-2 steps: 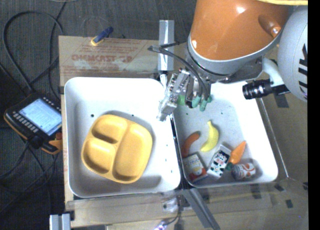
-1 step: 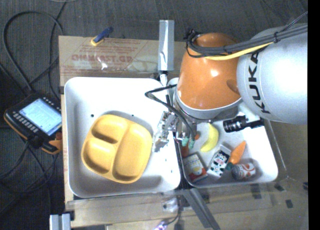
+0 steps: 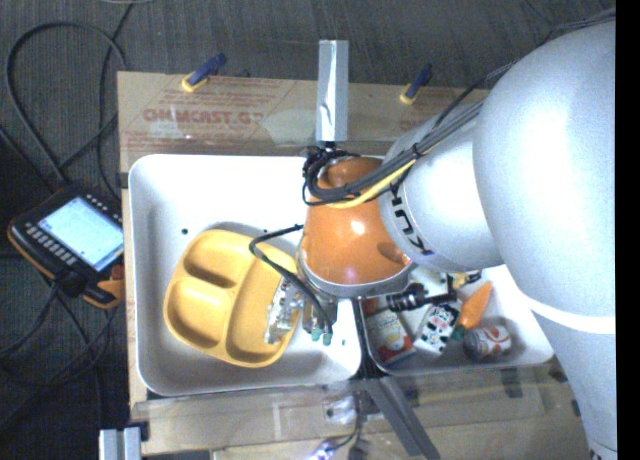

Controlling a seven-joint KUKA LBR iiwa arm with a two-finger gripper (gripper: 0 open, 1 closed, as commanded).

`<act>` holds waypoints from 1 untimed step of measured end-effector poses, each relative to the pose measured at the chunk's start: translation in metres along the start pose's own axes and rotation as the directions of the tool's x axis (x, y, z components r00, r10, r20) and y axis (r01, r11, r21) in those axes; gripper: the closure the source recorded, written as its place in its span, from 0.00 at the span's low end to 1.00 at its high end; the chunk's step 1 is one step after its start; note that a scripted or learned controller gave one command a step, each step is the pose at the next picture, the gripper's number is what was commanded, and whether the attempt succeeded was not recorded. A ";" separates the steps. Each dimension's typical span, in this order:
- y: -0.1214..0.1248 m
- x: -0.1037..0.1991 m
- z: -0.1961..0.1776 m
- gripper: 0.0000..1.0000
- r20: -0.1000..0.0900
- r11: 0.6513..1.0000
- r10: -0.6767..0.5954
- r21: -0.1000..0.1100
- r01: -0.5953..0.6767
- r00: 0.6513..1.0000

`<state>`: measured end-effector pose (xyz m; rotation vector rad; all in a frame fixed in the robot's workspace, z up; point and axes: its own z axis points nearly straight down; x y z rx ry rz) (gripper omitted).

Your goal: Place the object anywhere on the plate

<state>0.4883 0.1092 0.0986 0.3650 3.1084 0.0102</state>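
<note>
We see the plate (image 3: pixel 215 298), yellow with divided compartments, lying in the left bin (image 3: pixel 170 188), toward its lower middle; the gripper (image 3: pixel 298 316) hangs over the plate's right edge, just beside the wall between the two bins; something small and pale with a shiny look sits at the fingers, over the plate's right rim, but we cannot tell what it is or whether it is the task's object; it is too blurred and partly hidden under the wrist. The fingers point down and to the left; green tips show at the lower end; we cannot tell how far apart they stand, nor whether they clamp anything.

The orange band (image 3: pixel 350 233) and the big grey arm (image 3: pixel 520 178) cover the top of the right bin (image 3: pixel 520 353) and the divider; black cables (image 3: pixel 330 173) loop over the band. In the right bin we make out a carrot (image 3: pixel 476 304), a round grey-and-red thing (image 3: pixel 487 341), a black-and-white spotted toy (image 3: pixel 434 328) and a red-and-white packet (image 3: pixel 385 333), all close together near the bin's lower side, well apart from the plate.

Left of the bench a pendant (image 3: pixel 75 238) with a lit screen lies on the floor; two clamps (image 3: pixel 203 71) (image 3: pixel 417 83) grip the board's far edge.
</note>
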 end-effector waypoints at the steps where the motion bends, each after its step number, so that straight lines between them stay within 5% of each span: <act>1: 0.062 0.020 -0.055 1.00 -0.018 0.994 -0.110 0.008 0.110 0.994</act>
